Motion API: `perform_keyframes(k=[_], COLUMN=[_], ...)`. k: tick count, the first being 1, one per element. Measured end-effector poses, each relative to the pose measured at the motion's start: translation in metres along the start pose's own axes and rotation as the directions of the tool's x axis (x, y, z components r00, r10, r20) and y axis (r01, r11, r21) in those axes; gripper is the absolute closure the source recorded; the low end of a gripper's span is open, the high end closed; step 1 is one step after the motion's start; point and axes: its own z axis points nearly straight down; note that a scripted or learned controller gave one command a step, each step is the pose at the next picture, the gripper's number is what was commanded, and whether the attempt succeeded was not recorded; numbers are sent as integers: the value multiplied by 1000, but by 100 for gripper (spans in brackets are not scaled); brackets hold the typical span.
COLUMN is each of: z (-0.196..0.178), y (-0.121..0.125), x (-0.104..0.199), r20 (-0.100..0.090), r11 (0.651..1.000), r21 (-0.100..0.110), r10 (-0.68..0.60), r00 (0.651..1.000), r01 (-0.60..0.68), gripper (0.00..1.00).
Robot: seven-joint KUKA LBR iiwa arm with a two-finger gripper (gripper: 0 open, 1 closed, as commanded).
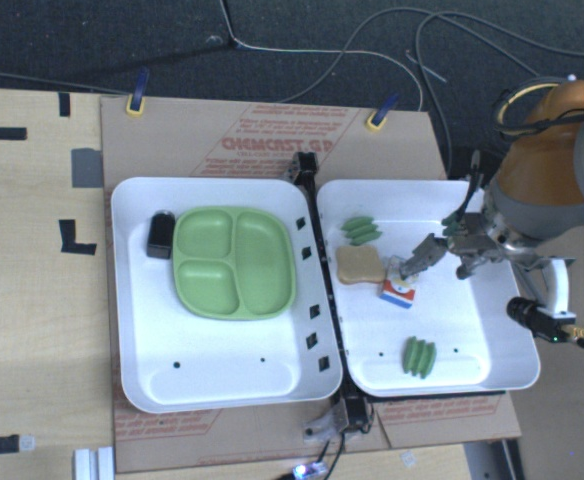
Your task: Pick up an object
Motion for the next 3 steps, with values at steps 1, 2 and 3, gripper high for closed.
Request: perform_keyframes(k=[1,2,3], z=[-7,40,104], y=[3,-4,-5], x=[0,-3,-7], r20=[2,2,2], r11=[1000,1000,1000], r21=[-13,-8,-6], r10=[-4,-3,-3], r00=[1000,1000,1000], r01=[4,3,3], gripper=[0,0,0])
